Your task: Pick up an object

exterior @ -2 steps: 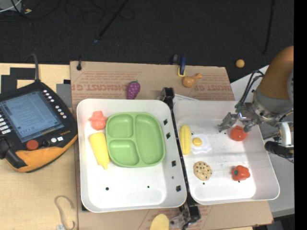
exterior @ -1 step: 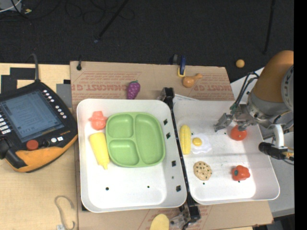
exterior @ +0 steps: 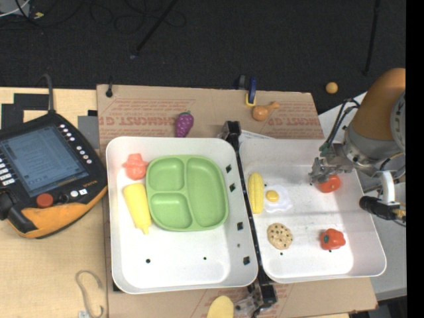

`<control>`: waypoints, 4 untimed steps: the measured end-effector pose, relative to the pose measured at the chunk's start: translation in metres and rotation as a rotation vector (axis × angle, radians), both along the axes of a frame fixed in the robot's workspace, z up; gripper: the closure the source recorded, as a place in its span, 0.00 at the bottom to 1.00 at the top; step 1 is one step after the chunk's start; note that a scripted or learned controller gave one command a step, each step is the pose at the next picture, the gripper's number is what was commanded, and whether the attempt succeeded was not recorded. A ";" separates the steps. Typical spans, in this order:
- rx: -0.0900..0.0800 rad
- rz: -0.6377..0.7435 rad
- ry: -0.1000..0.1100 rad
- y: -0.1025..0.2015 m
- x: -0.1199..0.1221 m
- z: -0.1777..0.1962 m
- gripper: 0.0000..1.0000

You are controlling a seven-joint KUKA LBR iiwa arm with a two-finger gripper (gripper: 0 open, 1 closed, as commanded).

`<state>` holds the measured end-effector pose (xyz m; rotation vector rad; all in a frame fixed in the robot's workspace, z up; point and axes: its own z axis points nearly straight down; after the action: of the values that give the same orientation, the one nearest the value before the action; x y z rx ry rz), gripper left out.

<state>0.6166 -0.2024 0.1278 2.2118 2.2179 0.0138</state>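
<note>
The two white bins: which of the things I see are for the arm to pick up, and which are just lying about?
For picking:
red toy tomato under the gripper
red toy pepper
brown cookie
fried egg
yellow corn cob
green divided plate
yellow banana-like toy
pink toy

Lying about:
purple grapes
orange pear-shaped toy
grey-and-orange control tablet

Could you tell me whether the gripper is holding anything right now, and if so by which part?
It cannot be told: the gripper sits right at the red tomato, hiding any contact.

Plate (exterior: 185, 194) in left bin (exterior: 175, 270)
</note>
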 end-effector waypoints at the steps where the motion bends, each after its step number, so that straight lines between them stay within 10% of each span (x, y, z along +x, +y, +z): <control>1: 0.000 -0.005 0.011 -0.001 -0.002 0.043 1.00; 2: -0.001 -0.004 0.009 -0.003 -0.002 0.096 1.00; 4: 0.004 0.000 0.016 0.096 -0.043 0.105 1.00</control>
<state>0.5740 -0.1066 0.2323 2.2213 2.2281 0.0005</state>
